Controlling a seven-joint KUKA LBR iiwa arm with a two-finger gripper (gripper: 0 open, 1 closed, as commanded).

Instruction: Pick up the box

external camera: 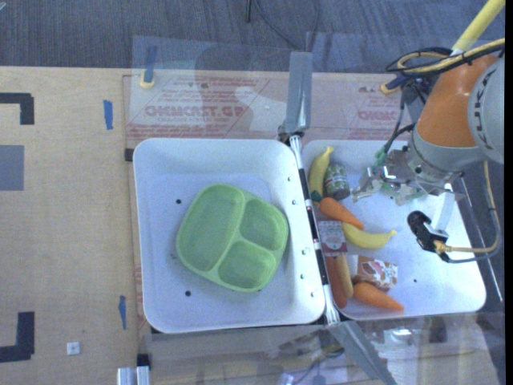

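Judging from looks, the box (377,271) is a small printed carton, red and white: probably light, stiff along its edges, soft across the wide faces, with a somewhat slick print. It lies in the lower part of the right bin (461,275), skewed to the walls. A pinch across the narrow width, on the edges rather than the faces, should hold it without crushing.

It's crowded. A carrot (377,297) lies just below the box, touching or nearly so. A sausage (340,279) is just beside it on the left, and a banana (367,236) lies near it above. The side of the box facing the bare bin floor is free, so that's the easier approach.

Caveat: a flat red-and-white packet (331,235) lies along the divider and could be mistaken for a box, so I'm not certain which one is meant.

The gripper (377,184) hovers over the upper part of the same bin, apart from the box, beside a dark can (336,181) and above a second carrot (341,211). Can't tell how far open it is from this angle, and nothing shows in its grasp.

The bin floor is smooth white plastic, so the box will likely slide if nudged. The left bin (160,163) holds a green plate (232,237). The bins sit on a wooden bench (64,215).
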